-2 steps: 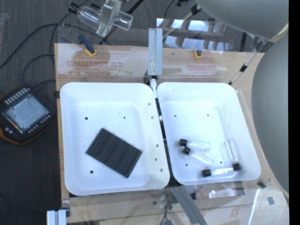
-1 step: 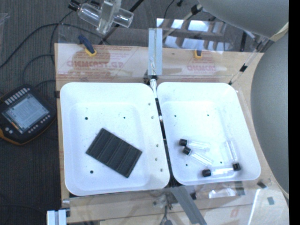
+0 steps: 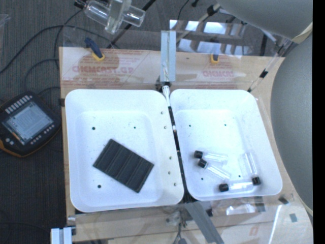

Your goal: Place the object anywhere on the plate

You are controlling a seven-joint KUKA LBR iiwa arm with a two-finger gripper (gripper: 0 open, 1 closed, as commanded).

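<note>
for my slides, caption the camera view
Dark plate in left bin; four vials in right bin.

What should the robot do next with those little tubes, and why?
Probably reach down over the right bin and close on one clear vial. All the vials lie there, while the dark ribbed plate sits in the left bin with nothing on it.

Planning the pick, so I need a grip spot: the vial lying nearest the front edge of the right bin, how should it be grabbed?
Grip the front vial on its clear glass body, about midway, coming straight down from above. It lies flat, black cap pointing left, so closing across its narrow width seems safest. Another vial sits close at its right end, so stay toward the middle.
</note>
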